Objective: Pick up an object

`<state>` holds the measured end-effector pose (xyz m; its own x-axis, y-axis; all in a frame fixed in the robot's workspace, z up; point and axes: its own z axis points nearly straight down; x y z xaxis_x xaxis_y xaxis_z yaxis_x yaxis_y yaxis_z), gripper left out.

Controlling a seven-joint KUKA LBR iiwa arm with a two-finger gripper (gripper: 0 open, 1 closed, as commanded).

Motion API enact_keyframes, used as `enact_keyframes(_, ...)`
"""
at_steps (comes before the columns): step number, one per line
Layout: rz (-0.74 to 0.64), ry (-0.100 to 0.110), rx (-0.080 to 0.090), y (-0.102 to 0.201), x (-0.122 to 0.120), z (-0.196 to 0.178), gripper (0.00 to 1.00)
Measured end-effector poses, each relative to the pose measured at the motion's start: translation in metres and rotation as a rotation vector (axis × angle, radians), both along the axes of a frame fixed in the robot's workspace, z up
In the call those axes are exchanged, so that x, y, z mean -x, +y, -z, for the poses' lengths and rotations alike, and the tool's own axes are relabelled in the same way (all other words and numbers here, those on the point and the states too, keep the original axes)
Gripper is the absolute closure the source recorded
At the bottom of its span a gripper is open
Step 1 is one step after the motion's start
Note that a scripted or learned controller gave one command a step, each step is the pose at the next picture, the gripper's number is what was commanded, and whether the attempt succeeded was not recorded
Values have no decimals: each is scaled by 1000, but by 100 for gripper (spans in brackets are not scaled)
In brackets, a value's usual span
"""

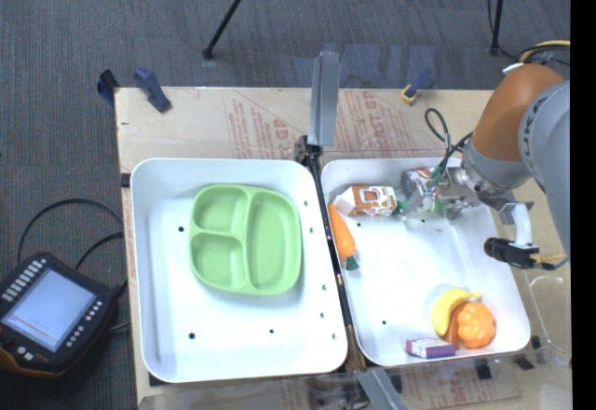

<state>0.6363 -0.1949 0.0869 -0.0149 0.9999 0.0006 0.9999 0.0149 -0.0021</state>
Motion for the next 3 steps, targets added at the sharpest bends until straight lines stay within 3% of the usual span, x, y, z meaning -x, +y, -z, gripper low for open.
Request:
enact_keyframes(1,49,2,0,39,15,0,0)
enact_keyframes(2,-81,1,0,48,10,0,0)
enact_keyframes(3,-81,14,-3,48,13,-6,100)
